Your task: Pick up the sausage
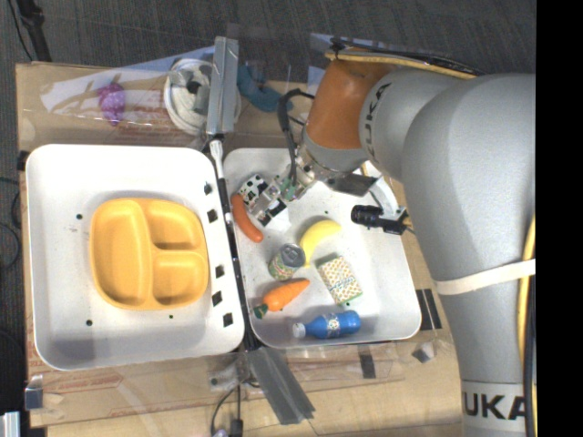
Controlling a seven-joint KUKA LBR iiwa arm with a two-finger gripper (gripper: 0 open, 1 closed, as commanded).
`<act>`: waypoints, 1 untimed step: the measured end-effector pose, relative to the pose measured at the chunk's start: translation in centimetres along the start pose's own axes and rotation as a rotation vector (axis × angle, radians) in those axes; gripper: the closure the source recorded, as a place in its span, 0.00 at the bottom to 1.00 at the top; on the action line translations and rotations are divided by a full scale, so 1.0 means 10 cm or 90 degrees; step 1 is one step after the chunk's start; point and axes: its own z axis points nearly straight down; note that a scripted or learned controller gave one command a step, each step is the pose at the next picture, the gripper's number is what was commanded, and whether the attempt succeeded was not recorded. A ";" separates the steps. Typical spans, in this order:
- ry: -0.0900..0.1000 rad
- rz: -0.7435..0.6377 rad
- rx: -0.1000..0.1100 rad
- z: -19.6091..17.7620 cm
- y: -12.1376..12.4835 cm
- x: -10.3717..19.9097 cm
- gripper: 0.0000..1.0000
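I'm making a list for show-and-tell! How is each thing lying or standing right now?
Sausage: lying in the right bin, by the claw.
Carrot: lying flat.
Bottle: on its side.
Can: tipped over.
Yellow tray: flat in the left bin.

sausage [246, 218] in right bin [401, 280], tray [150, 251] in left bin [55, 244]

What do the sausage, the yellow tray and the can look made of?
Sausage: probably moulded plastic, a toy; even orange-red skin with a soft sheen. Tray: likely hard plastic; uniform yellow, rounded moulded compartments, slight gloss. Can: seemingly metal with a printed label; grey reflective top, though too small to be sure.
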 end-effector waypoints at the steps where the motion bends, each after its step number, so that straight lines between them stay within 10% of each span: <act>1: -0.004 0.287 -0.012 0.01 -0.08 0.12 1.00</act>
